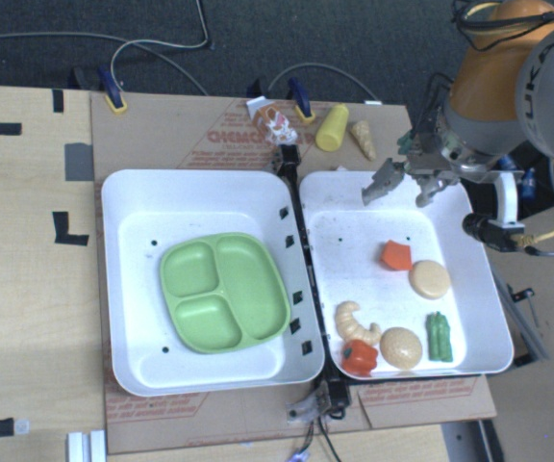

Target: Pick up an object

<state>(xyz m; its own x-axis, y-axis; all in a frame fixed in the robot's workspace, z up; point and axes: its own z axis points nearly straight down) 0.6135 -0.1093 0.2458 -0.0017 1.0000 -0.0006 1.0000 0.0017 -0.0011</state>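
My gripper hangs over the far edge of the right bin, its two grey fingers spread open with nothing between them. Below it in that bin lie an orange block, a round beige bun, a green bean pod, a second beige bun, a pale curled shrimp-like piece and a red pepper-like piece. The orange block is the nearest, a short way toward the front of the gripper.
The left bin holds a green divided plate. Behind the bins on the cardboard lie a yellow cylinder, a cream cone and a small wrapped item. Clamps and cables line the far edge.
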